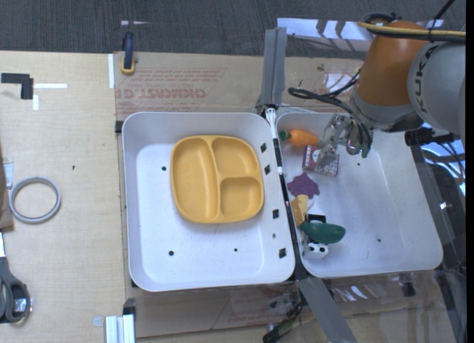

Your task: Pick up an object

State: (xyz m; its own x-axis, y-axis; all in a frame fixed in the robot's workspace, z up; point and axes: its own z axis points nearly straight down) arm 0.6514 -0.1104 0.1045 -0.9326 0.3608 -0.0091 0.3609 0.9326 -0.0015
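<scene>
From the camera view, my gripper [342,141] hangs low in the right bin [385,215], just right of a small pink-and-white packet [321,161]; I cannot tell how it is set. That packet seems my likeliest target, lying just below the orange carrot toy [302,138]. Further below the packet, a purple piece [303,184], a yellow piece [300,208] and a green toy [323,232] crowd the wall. The yellow divided plate [217,178] sits alone in the left bin [148,245].
</scene>
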